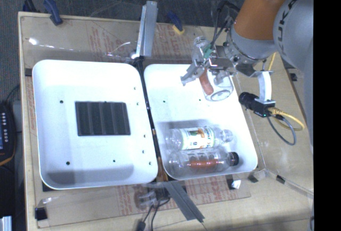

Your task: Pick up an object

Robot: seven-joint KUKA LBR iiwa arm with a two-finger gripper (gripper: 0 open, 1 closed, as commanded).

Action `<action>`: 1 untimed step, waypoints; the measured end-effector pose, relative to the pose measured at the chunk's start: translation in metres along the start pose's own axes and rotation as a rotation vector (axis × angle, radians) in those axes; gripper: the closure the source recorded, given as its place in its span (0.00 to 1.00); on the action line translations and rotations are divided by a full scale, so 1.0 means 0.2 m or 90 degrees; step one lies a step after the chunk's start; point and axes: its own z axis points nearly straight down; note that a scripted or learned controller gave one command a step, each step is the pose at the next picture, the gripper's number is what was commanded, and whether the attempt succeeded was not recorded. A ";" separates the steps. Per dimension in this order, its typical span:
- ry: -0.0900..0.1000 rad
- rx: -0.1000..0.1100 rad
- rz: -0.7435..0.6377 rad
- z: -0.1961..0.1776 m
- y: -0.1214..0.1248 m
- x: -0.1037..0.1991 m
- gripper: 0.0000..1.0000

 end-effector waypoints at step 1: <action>0.000 -0.001 -0.082 0.33 -0.14 -0.30 0.00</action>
